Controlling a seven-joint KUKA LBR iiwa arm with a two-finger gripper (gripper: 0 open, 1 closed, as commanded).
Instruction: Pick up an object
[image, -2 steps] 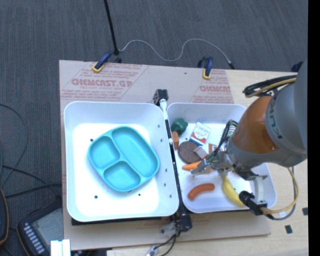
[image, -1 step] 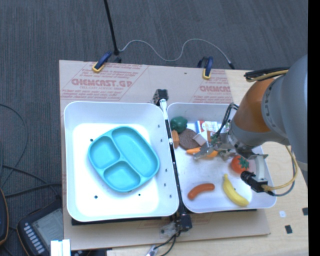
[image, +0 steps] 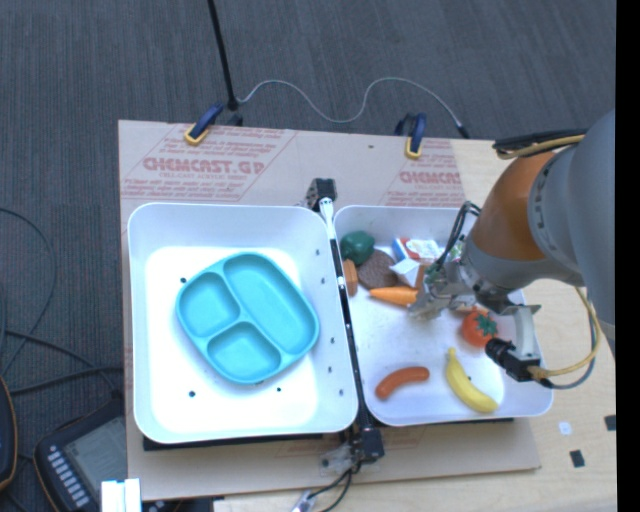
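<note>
- The gripper (image: 432, 297) is being held low in the right bin (image: 520, 405), just beside the carrot (image: 394, 295); whether its fingers are spread cannot be told.
- Nothing is being seen pinched.
- The tomato (image: 477, 327) is lying just right of the gripper; the banana (image: 468, 384) and sausage (image: 401, 381) are lying below it.
- A blue tray (image: 247, 316) is sitting in the left bin (image: 150, 400).
</note>
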